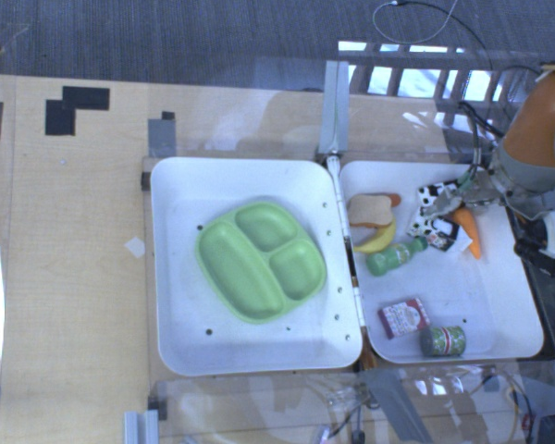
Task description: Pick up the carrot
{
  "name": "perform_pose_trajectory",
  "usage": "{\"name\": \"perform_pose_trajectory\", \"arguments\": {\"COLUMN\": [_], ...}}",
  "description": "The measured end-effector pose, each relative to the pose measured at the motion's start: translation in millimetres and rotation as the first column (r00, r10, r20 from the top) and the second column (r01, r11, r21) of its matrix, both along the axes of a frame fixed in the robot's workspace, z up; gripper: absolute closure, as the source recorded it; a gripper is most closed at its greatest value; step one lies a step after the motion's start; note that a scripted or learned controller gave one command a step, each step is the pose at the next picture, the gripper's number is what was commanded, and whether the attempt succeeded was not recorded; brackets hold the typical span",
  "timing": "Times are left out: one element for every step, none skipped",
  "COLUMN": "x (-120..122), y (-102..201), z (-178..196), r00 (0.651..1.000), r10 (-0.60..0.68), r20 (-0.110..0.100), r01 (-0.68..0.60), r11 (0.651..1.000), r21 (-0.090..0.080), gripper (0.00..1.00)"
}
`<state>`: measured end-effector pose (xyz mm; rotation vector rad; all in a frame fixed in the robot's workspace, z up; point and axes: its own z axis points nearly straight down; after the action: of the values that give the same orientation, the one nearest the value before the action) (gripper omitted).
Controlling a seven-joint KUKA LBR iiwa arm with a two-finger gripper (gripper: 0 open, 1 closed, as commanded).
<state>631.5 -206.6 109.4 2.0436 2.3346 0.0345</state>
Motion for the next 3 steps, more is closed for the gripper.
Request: {"name": "perform_pose_trajectory", "arguments": {"x": [-11.5,-4.8,-2.1], "y": [62.5,1.8,3.2], "z": [2.6,-21.0,-8.8], "r00": [1.0,0.997,0.997], "r10": [0.007,0.063,0.068], "r20": [-0.003,-0.033,-0.026], "r01": [-0.007,-0.063,-0.068], "r11": [1.0,0.998,0.998], "r21": [-0.002,0.005,0.002], "gripper": [0.0,0.0,1.0]}}
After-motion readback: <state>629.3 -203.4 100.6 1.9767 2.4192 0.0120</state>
